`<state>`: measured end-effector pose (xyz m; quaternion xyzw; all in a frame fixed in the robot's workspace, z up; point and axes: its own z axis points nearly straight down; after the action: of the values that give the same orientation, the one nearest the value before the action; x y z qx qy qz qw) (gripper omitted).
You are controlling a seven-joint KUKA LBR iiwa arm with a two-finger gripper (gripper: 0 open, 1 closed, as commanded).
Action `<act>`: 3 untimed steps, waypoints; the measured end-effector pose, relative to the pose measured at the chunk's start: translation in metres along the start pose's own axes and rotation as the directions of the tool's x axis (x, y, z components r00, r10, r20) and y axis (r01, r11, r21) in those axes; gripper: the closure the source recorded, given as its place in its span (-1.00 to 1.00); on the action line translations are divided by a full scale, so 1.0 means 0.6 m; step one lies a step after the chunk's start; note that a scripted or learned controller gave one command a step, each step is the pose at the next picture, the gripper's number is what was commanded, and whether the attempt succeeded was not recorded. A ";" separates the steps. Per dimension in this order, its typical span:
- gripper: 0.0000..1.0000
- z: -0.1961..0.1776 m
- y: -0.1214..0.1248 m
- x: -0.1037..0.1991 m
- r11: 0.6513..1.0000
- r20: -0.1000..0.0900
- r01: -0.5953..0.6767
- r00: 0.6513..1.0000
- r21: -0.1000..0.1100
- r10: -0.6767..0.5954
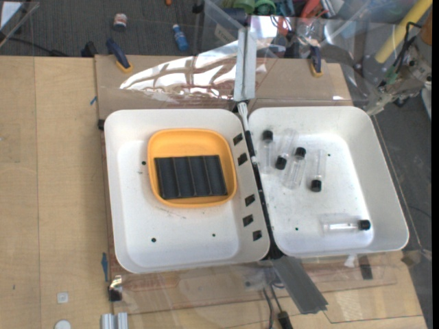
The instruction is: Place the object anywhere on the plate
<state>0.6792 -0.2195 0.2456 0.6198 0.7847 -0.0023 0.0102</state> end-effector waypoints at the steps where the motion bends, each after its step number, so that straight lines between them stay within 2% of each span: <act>1: -1.00 0.000 0.000 0.000 1.000 0.000 0.000 1.000 0.001 0.000; 2: 1.00 -0.014 0.003 -0.001 1.000 0.004 0.003 1.000 -0.002 -0.003; 3: -1.00 -0.013 0.003 -0.001 1.000 0.004 0.002 1.000 -0.001 -0.002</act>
<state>0.6811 -0.2197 0.2536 0.6188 0.7854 -0.0030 0.0121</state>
